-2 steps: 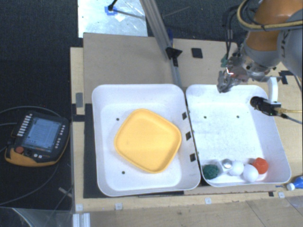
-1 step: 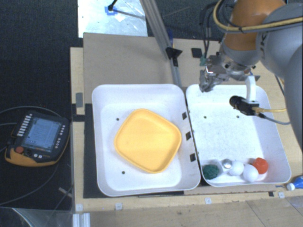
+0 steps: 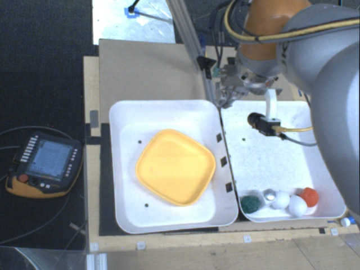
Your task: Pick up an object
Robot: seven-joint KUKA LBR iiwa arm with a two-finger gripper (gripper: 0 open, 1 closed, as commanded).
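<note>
A yellow square plate point(image 3: 175, 166) lies flat in the left bin point(image 3: 121, 151). Along the front wall of the right bin point(image 3: 292, 151) sit a green ball point(image 3: 251, 203), a small silver piece point(image 3: 269, 195), two white balls point(image 3: 280, 200) point(image 3: 297, 206) and an orange-red ball point(image 3: 309, 196). My gripper point(image 3: 226, 97) hangs at the back end of the divider between the two bins, far from the plate and the small objects. Nothing is visible in its grasp.
A black fitting with a yellow cable point(image 3: 264, 124) hangs from the wrist over the right bin's back half. A slanted metal pole point(image 3: 188, 32) rises behind the bins. A teach pendant point(image 3: 44, 163) lies on the floor at the left.
</note>
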